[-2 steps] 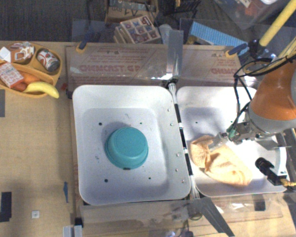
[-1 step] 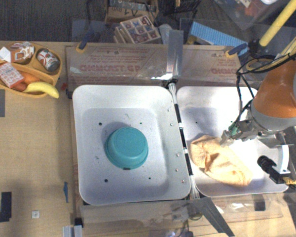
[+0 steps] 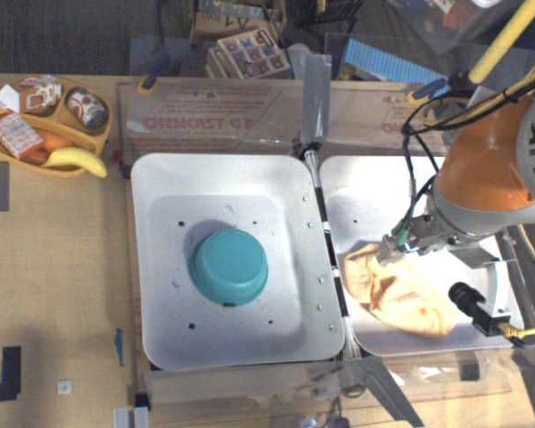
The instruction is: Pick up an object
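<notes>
The crumpled pale-yellow cloth with brown stains lies well to the right of the round teal plastic bowl, across the rims that part the two bins. It sits on the floor of the shallow white right bin, in the near half, with its left edge close to the bin wall on the bowl's side.

The two-finger gripper is to the right of the bowl and a little farther back than it, low over the cloth's far edge. Whether it touches the cloth is unclear, and whether it is clenched or released cannot be told from this view. No part of the cloth is seen lifted or grasped. The grey arm with its orange band rises from the gripper, farther right of the bowl again.

The bowl stands mouth down, near the middle of the shallow white left bin, apart from every wall.

Behind the bowl, beyond the bins, a flat brown cardboard sheet with red lettering lies along the pale wooden bench. Far to the bowl's back left sits an orange-yellow plastic tray holding small packets, with a yellow banana at its near edge.
</notes>
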Robot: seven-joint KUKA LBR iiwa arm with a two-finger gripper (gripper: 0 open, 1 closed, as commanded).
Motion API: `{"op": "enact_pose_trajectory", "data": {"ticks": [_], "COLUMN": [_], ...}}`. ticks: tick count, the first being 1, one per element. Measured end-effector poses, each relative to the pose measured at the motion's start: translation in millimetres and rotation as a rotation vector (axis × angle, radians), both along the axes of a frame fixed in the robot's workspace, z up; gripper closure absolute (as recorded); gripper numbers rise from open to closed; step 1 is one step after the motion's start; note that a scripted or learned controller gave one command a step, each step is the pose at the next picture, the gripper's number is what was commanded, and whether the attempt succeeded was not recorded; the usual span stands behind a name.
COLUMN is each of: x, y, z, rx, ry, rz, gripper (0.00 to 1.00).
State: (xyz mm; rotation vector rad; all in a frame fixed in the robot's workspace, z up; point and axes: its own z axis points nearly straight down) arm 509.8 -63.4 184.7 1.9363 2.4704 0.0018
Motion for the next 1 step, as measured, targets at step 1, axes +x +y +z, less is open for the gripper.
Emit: {"op": "enact_pose_trajectory", "data": {"ticks": [1], "x": [0.0], "y": [-0.4], "z": [0.0], "rx": [0.000], "ry": [0.000], "rz": [-0.001], "gripper": [0.00]}}
